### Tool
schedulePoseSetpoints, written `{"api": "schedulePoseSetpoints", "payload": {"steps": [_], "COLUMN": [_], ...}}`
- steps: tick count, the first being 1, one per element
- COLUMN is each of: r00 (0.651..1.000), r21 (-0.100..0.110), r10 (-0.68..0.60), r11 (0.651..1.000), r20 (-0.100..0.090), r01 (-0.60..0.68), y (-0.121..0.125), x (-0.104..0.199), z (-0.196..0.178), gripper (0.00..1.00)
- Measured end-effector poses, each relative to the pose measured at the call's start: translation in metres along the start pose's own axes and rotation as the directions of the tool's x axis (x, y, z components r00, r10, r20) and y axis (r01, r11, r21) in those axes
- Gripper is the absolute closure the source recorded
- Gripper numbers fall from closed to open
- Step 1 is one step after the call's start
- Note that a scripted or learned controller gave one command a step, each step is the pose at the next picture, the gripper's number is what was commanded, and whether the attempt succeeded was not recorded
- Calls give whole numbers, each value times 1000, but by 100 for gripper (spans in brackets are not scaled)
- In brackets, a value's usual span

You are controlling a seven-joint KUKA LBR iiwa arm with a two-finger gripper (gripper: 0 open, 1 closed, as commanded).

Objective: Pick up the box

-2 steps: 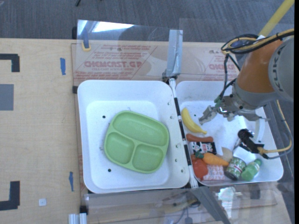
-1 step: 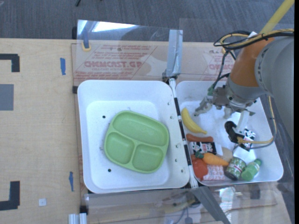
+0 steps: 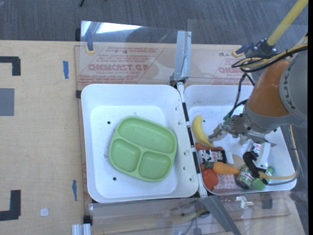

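The box (image 3: 213, 155) is small, with a black-and-white print and a red edge. It lies flat near the left wall of the right bin (image 3: 215, 98), just below the yellow banana (image 3: 199, 129). My gripper (image 3: 219, 132) hangs low over the bin, slightly above and to the right of the box and close to the banana's lower end. Nothing shows in its grip. The grey wrist and orange band (image 3: 268, 94) cover the bin's right part.
Crowding the box from below are an orange carrot (image 3: 226, 169), a red tomato (image 3: 210, 179), a printed packet (image 3: 226, 182) and a dark bottle (image 3: 248, 176). A green divided plate (image 3: 143, 148) lies in the left bin (image 3: 93, 131). Clear plastic panels stand behind both bins.
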State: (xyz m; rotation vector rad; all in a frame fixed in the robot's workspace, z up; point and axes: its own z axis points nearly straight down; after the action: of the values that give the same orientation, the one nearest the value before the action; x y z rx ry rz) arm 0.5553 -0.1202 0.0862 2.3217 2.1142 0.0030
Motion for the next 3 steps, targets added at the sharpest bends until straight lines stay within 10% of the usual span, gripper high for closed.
{"api": "schedulePoseSetpoints", "payload": {"steps": [1, 2, 3], "r00": [999, 994, 927], "r21": [1, 2, 3], "r10": [37, 105, 375], "r11": [999, 994, 927], "r20": [2, 1, 2], "r01": [-37, -105, -375], "y": [92, 32, 107], "x": [-1, -33, 1], "z": [1, 1, 1], "gripper": [0, 0, 0]}}
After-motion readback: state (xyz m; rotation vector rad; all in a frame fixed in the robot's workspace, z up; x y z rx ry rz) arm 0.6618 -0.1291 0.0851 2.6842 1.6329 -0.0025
